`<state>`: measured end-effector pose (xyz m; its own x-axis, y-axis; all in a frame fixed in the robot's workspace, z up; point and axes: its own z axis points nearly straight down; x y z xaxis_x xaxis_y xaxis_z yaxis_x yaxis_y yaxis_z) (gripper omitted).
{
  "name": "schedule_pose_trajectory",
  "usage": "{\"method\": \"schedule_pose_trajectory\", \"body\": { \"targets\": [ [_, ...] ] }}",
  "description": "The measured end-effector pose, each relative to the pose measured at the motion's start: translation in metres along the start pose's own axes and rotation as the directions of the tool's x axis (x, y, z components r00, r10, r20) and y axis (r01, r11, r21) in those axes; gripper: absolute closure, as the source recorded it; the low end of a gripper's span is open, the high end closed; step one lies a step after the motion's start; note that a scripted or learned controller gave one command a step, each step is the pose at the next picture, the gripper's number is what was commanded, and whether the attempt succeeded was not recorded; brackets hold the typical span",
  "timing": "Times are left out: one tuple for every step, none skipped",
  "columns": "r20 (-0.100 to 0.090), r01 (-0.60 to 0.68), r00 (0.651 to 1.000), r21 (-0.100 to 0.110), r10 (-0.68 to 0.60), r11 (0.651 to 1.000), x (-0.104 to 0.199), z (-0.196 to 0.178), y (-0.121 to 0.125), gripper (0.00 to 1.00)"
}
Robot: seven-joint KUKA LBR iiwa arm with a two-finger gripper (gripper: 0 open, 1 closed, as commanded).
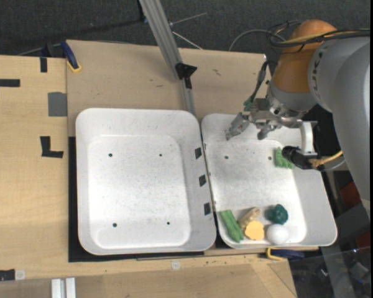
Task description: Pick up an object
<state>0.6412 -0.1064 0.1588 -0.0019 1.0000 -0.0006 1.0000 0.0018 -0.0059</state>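
From above, the gripper [248,127] hovers at the right bin's [248,172] upper edge, fingers spread and holding nothing. The objects cluster at lower right — dark green ball [276,214], white ball [276,233], yellow piece [254,231]. Best descend squarely over one, clear of neighbours.

The grey arm [345,85] comes in from the right, its orange band [298,54] sitting above the wrist. The wrist bends down toward the back edge of the right-hand bin [311,222]. The gripper [250,129] hangs just over that bin's far end, its two fingers spread apart and pointing down, with nothing between them.
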Motion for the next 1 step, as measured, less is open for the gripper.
{"method": "schedule_pose_trajectory", "body": {
  "targets": [
    [0.0,0.001,1.0,0.001,-0.001,1.0,0.0045,0.0445,-0.0019,0.0]
  ]
}}
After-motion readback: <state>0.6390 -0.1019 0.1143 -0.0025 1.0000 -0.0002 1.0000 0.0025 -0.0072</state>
